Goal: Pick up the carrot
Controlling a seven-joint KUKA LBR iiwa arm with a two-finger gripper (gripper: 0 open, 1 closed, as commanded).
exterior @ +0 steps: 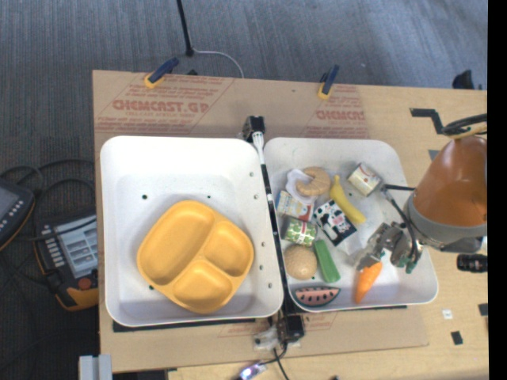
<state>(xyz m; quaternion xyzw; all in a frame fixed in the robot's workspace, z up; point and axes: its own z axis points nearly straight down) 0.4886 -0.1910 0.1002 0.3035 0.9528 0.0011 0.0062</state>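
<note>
Red print on the bench [158, 101] at upper left reads "CHEMCAST GP". The carrot [365, 280] lies at the lower right of the right bin [412, 212], directly below the jaws [390, 246], which are too dark and tangled to tell their opening.

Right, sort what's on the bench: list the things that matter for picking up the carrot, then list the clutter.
Part of the job:
carrot
gripper, just above the carrot
right bin, which holds it

Just lying about:
watermelon slice
banana
green cucumber
bagel
yellow divided plate in the left bin
</note>
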